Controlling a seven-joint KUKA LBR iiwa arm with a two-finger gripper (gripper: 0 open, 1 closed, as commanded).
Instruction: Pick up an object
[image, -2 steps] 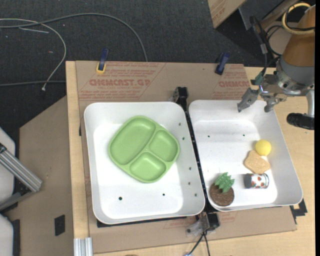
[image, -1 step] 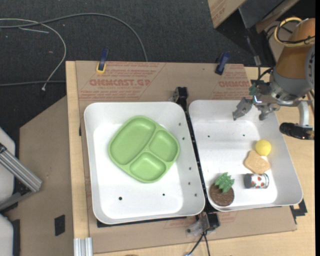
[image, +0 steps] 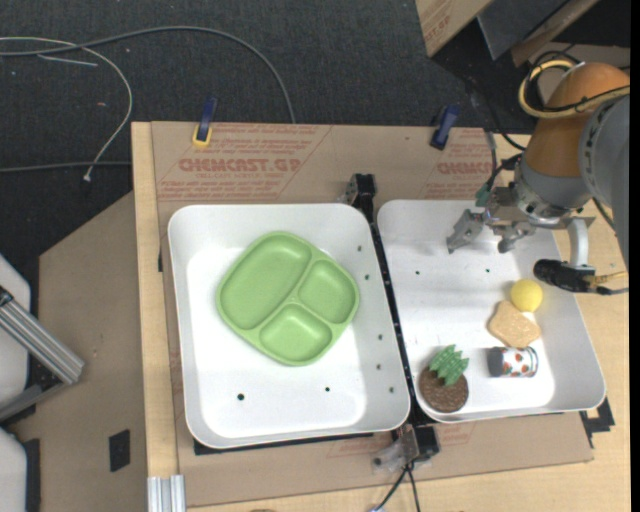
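Four small things lie in the right bin (image: 430, 235)'s near corner, where the yellow ball (image: 526, 295) looks light, smooth and apt to roll, best pinched across its middle, while the end effector (image: 487, 229) hovers open, empty, well apart.

Divided plate (image: 288, 297) in left bin (image: 190, 240); ball (image: 526, 295), cracker (image: 514, 325), can (image: 512, 362), potted plant (image: 445, 379) in right bin's (image: 420, 230) front-right.
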